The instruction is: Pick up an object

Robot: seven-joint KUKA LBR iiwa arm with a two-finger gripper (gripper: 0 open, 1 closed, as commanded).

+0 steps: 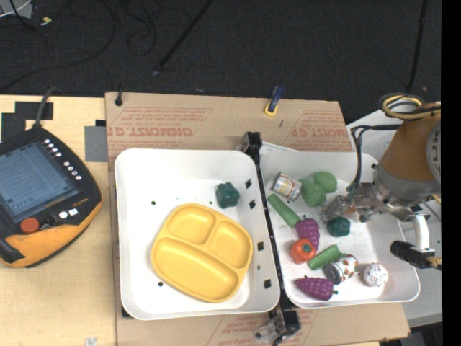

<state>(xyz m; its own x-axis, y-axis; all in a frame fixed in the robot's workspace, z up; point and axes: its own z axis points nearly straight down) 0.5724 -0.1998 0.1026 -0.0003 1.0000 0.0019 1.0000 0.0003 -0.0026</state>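
We inspected the right white bin (pixel 403 294), centre-right of frame. The gripper (pixel 344 209) sat low over that bin's middle-right, arm (pixel 407 161) entering from the right edge w/ its orange band uppermost. The grey metal parts at its tip were cluttered and blurred; we could not tell claw state, wide or narrow, and nothing was seen held.

Key relation: the small dark-green rounded toy (pixel 338 226) lay just below the tip, near touching, so in our judgement it was the likeliest target. It was compact, no clear long axis, so approach angle mattered little. Only a short drop seemed needed.

Other candidates, approx. positions:
- pale green lumpy toy vegetable (pixel 318 187), up-left of the tip, near;
- small striped tin can (pixel 287 187), further left, lying on its side;
- purple toy grape bunch (pixel 308 231), left of the tip;
- red toy tomato (pixel 302 250), below-left.

The left white bin (pixel 137 193) held a yellow divided plastic plate (pixel 202 259) and a dark teal toy (pixel 227 194), both well apart from the arm.

Risk, as judged: crowding in the right bin could let neighbours foul a grasp.
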